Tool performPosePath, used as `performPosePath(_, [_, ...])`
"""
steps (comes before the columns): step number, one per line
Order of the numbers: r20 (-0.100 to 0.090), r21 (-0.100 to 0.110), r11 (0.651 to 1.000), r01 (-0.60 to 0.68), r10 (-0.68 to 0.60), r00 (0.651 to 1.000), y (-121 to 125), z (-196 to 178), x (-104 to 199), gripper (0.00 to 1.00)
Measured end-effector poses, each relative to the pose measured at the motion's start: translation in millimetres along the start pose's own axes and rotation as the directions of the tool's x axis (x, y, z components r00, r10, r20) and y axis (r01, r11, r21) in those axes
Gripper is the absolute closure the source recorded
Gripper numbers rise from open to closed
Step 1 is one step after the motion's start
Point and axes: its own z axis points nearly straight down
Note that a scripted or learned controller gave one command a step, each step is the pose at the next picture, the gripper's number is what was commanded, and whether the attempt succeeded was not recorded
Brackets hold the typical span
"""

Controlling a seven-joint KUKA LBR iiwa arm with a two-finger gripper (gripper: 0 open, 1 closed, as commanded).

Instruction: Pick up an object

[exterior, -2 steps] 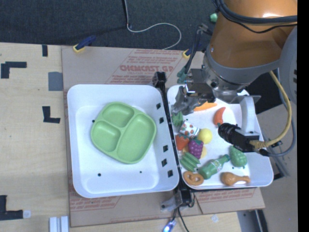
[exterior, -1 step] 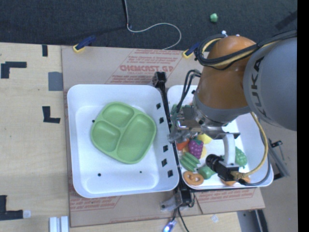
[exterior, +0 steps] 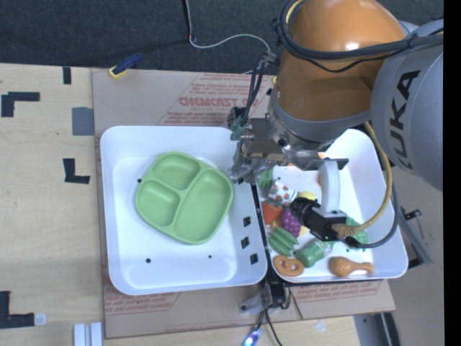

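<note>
**Two bins, gripper low at the wall between them**

Two white bins sit side by side on the bench. The left bin [exterior: 119, 269] holds a green divided plate [exterior: 184, 197], lying flat and a little askew. The right bin [exterior: 366, 166] holds a heap of toy food crowded toward its near left corner: a spotted egg [exterior: 282, 192], an orange piece [exterior: 271, 213], purple grapes [exterior: 291, 220], a green piece [exterior: 311, 253], a brown pretzel [exterior: 289, 267] and a drumstick [exterior: 351, 267] near the front rim.

The arm [exterior: 338, 56] reaches in over the right bin. Its gripper [exterior: 248, 166] hangs by the wall where the bins meet, just beyond the heap. I cannot tell whether it is released or clenched, and nothing can be seen in its grasp.
</note>
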Motion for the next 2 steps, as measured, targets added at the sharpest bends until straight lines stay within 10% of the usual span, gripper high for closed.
performPosePath(1, [0.006,0.012,1.000,-0.012,0.011,1.000,27,36,-24,1.00])
performPosePath(2, [0.002,0.000,1.000,-0.006,0.006,1.000,59,-42,-1,1.00])
